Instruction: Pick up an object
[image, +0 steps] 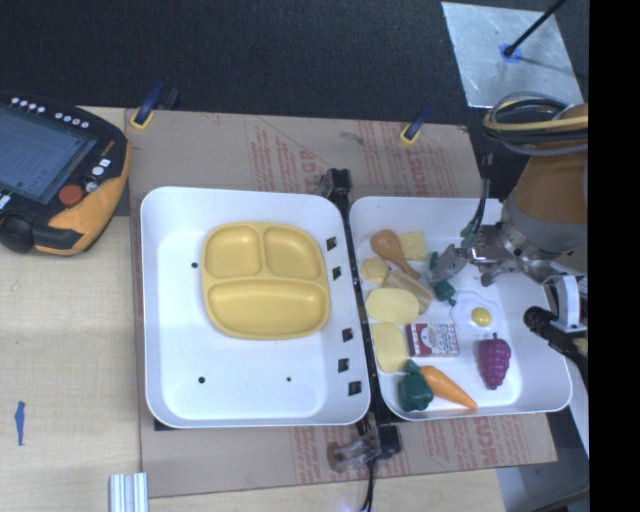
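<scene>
On the far left of the worktop (80, 330) we see a teach pendant (55, 185), parked well away from the yellow divided plate (267, 279), presumably so it stays out of the arm's reach. That plate sits alone in the left bin (170, 390), with bare white floor all round it, so we judge this bin the roomy one, likely kept for setting things down.

Right of the plate, past the clips joining the two rims, the right bin (535, 395) holds the candidates in a tight crowd: a drumstick (393, 250), pale yellow slices (391, 306), a small carton (433, 339), a fried egg (481, 318), a carrot (446, 388) touching a green piece (415, 389), and purple grapes (493, 361). We think the grapes and egg are the easiest picks, since they lie apart from their neighbours; the slices overlap and hug the rim nearest the plate.

The end effector (462, 262) hangs over this bin's upper middle, further from the plate than the drumstick, its prongs spread apart and nothing between them. The far rim leaves little room under the arm.
</scene>
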